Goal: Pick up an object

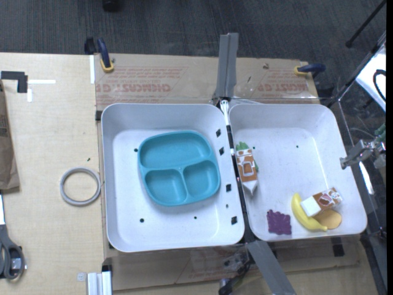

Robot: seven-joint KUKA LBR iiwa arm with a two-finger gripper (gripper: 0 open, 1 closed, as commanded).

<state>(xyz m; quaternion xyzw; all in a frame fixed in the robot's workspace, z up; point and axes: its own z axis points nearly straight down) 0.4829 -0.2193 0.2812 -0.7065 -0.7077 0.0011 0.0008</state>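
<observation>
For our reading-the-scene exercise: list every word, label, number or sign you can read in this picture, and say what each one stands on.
Red print on the cardboard sheet behind the bins: appears mirrored or upside down, too blurred to read with confidence.
Orange and white carton in the right bin: printed pattern, too small to read.
Small packet by the banana: markings too small to read.
Nothing else bears text.

Dark grey carpeted floor (184, 11) runs across the top, with a small black round object (111, 3) lying on it. A pale wooden bench top (49, 134) fills the left. Brown printed cardboard sheet (159, 78) is clamped at the back by blue-and-yellow clamps (104, 54). A grey tape ring (80, 185) lies on the wood; scissors (9, 257) sit at the lower left edge. Lighting is even.
</observation>
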